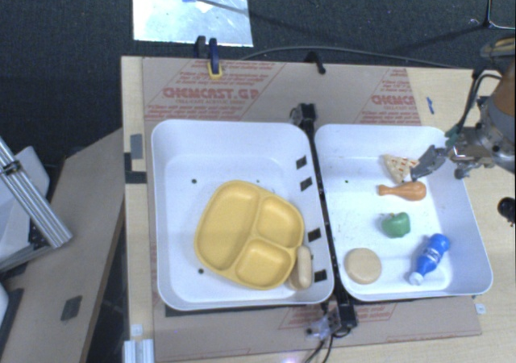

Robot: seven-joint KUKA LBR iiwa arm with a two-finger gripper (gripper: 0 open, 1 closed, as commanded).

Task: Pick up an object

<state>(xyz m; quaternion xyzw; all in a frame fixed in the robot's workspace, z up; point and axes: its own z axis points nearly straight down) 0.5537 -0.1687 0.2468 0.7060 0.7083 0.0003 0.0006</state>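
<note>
Gripper [429, 161]: reaching in from the right, low over the upper part of the right bin; I cannot tell how it is set, the tip is too small and dark to read.
Pizza slice [398, 166]: a tan toy wedge just left of the gripper tip, close to touching it; whether they meet I cannot tell.
Drumstick [403, 190]: orange-brown toy chicken leg lying just below the pizza slice and beside the gripper tip, on the bin floor.
Green pepper [396, 225]: small green toy, near the middle of the right bin, below the drumstick.
Blue bottle [427, 257]: lying tilted in the lower right corner, white cap toward the front wall.
Bun [363, 265]: round tan piece at the lower left of the same bin, left of the bottle.
Right bin [463, 216]: shallow, white, holding all five small things.
Left bin [181, 192]: white, touching the right bin along a black seam.
Yellow tray [246, 232]: three compartments, lying flat in the left bin.
Bread roll [302, 267]: pale oblong piece against the tray's lower right edge.
Arm [492, 139]: grey, at the right edge above the bench.
</note>
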